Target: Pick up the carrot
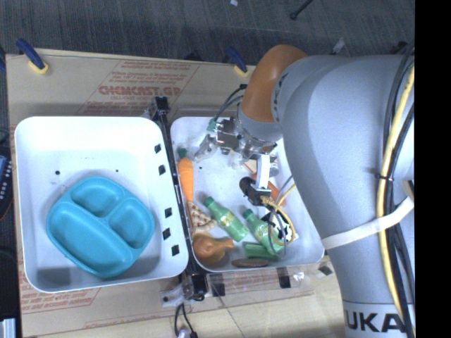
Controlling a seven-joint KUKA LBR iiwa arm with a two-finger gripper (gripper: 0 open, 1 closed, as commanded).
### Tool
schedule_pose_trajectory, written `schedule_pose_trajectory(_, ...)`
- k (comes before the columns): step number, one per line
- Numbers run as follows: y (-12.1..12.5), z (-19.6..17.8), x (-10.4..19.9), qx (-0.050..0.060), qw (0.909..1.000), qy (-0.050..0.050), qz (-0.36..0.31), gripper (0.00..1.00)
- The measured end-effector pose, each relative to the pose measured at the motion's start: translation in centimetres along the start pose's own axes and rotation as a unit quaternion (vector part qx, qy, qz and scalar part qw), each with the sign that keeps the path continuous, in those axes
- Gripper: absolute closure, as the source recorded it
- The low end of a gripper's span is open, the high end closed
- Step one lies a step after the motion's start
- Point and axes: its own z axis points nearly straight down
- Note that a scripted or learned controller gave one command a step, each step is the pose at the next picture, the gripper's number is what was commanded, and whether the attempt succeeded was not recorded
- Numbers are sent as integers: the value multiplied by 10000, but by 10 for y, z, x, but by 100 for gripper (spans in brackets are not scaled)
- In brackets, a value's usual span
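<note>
One carrot (186, 177) lies along the right bin's (232, 124) left wall, untouched.
We cannot tell our gripper's (224, 138) state above the bin's far edge; we should descend squarely over the carrot, clear of the wall and green bottles (225, 218).

The carrot (186, 178) is seen lying in the right bin (184, 129), just left of and below the gripper (227, 141), untouched
</note>
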Motion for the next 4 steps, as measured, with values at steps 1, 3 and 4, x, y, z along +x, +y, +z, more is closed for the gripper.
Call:
schedule_pose_trajectory(1, -10, 0, 17, 32, 9897, 6, 1429, 0)
schedule_pose_trajectory(3, 14, -2, 16, 54, 9891, 3, 1468, 0)
schedule_pose_trajectory(4, -65, 1, 1, 31, 9905, 0, 1374, 0)
